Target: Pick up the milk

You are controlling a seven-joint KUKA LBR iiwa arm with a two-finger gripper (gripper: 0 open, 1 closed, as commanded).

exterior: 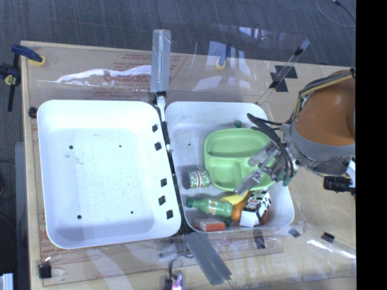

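The milk (256,209) is a small white carton with dark patches. It lies near the front right corner of the right bin (181,139), leaning against a yellow banana (234,197) and an orange item (239,211). My gripper (253,171) hangs just behind the carton, over the right edge of a green divided plate (225,153). Its two grey fingers (259,158) point toward the lower left and stand apart, open, with nothing between them. The carton is untouched.
A green bottle (210,206) lies along the bin's front beside a red box (210,225). A small can (198,178) lies left of the plate. The left bin (97,171) adjoins across a divider with black clips.
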